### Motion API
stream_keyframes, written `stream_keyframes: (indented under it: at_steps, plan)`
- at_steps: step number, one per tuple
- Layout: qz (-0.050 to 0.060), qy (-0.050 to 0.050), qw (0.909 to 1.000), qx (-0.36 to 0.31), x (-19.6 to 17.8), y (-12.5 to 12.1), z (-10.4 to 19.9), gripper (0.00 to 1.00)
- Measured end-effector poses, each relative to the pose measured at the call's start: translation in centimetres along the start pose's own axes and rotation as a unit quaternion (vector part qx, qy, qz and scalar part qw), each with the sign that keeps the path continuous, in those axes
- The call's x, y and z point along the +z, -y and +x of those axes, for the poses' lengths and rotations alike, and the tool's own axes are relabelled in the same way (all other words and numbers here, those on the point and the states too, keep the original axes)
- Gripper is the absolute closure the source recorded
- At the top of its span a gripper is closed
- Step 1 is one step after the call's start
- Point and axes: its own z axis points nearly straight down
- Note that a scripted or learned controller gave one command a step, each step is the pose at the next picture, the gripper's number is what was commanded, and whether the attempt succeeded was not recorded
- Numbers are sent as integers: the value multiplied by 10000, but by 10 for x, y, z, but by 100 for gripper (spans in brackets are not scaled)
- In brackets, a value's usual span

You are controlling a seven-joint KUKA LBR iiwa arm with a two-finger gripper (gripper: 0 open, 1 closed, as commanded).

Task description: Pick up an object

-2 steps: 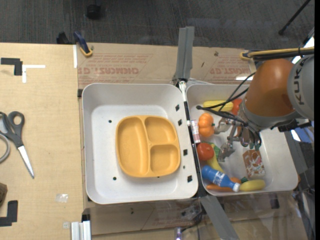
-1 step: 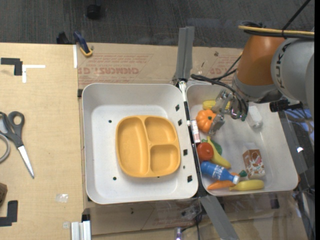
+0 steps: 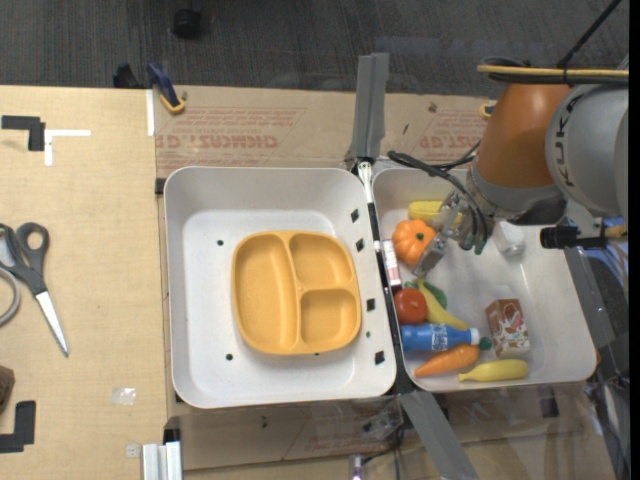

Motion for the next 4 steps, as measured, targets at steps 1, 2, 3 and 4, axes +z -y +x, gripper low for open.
stream_keyframes:
  at_steps: [1,2,3,4]
  plan:
    - [4,-12,9995,324,-5,57,67,0]
    - [3,4,9909,1345,0,19,0,0]
    - [9,-12,9746,2240,0,-6,-9,0]
    - [13,8,9750,2221,-10,-7,-10,100]
